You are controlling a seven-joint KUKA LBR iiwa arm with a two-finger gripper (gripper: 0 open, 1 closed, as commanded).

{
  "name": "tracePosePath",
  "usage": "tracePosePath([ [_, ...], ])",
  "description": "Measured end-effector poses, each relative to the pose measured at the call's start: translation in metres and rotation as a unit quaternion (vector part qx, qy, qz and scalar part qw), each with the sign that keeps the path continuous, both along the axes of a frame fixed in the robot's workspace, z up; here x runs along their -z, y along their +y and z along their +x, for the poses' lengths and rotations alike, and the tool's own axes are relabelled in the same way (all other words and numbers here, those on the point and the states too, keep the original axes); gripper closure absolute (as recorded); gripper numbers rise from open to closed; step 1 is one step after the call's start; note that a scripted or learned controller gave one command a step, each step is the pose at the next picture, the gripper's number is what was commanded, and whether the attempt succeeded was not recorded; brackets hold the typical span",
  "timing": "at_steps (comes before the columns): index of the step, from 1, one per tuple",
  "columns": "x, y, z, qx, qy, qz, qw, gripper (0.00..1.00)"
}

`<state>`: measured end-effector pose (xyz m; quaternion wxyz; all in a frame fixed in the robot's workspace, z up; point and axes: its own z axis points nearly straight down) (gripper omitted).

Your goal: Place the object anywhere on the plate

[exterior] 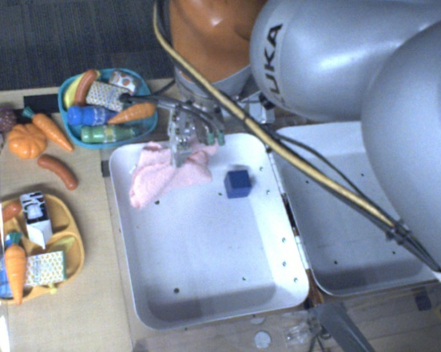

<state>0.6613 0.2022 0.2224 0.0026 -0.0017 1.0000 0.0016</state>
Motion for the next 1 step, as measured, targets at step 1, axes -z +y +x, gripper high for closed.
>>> tracePosePath([
  [1, -0.0004, -0.0001, 0.0002, 0.0, 0.0, 0.0002, 1.0, 0.0],
])
